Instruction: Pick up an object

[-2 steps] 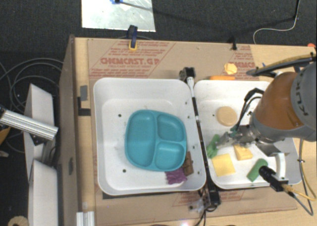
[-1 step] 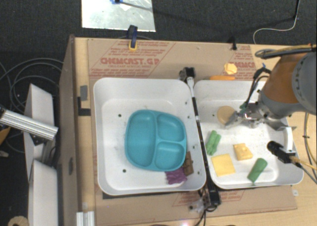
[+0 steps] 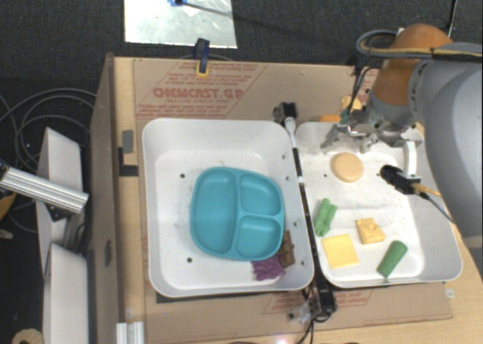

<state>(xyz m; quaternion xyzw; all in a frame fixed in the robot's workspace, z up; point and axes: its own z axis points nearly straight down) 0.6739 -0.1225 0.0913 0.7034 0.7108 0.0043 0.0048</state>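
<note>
The right bin (image 3: pixel 434 263) holds several small objects. A tan round piece (image 3: pixel 348 167) lies near its far end. Nearer are a green pod-like piece (image 3: pixel 324 216), a flat yellow square (image 3: pixel 339 250), a small orange-yellow block (image 3: pixel 369 231) and a green cylinder (image 3: pixel 392 258). My gripper (image 3: pixel 361 137) hangs over the far end of this bin, just beyond the tan round piece and apart from it. Nothing is visibly held.
The left bin (image 3: pixel 170 154) carries a blue divided plate (image 3: pixel 236 213), with a purple piece (image 3: pixel 266 268) and a brown piece (image 3: pixel 287 254) at its near right corner. A black part with an orange wire (image 3: pixel 398 178) reaches over the right bin. A divider rail (image 3: pixel 299 184) separates the bins.
</note>
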